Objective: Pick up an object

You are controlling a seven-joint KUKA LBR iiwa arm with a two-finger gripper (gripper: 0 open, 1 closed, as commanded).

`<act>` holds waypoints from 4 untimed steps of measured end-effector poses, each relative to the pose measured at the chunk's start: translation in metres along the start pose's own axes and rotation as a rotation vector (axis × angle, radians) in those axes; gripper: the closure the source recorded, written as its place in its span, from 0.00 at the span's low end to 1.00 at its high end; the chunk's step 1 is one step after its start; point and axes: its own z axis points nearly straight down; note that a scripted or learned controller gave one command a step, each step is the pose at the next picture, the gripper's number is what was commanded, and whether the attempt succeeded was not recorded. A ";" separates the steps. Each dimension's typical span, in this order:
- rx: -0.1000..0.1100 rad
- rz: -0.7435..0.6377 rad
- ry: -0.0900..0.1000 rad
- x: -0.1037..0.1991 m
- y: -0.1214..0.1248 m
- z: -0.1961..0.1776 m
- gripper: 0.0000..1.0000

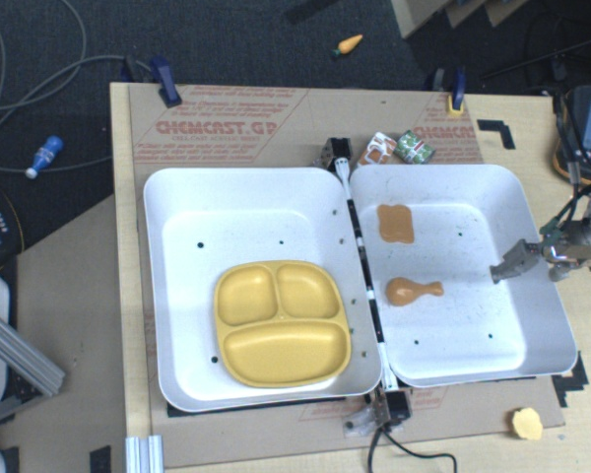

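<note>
White plastic makes up the two shallow bins, a left bin (167, 264) and a right bin (512, 205), set side by side and touching along a middle seam. One yellow divided plate (281, 323), with three compartments, lies flat in the left bin toward its near side. Two brown toy foods lie in the right bin: one flat squarish piece (396, 224) near the seam at the far side, and one drumstick-shaped piece (413, 291) nearer the middle, its thin end pointing right. The two are near each other but apart.

One hand (517, 261) reaches in over the right rim of the right bin, its grey tip pointing left toward the drumstick and well apart from it. Nothing can be seen between its fingers; whether they are spread or closed I cannot tell, as they are small and blurred here.

The table (236, 126) is pale wood topped with printed brown cardboard, held by two blue clamps (164, 80) at its far edge. One crumpled packet (399, 148) in red, white and green sits just behind the right bin. One yellow lump (526, 423) lies on the table's near right corner. Around it is dark carpet floor (227, 18) with cables, one blue-and-white bottle (45, 156) at left, and one small orange object (349, 43) beyond the table.
</note>
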 end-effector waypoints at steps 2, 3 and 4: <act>-0.013 -0.006 -0.002 0.064 0.091 0.053 0.00; 0.000 -0.003 0.000 0.078 0.118 0.110 0.00; 0.007 -0.001 0.003 0.090 0.109 0.155 0.00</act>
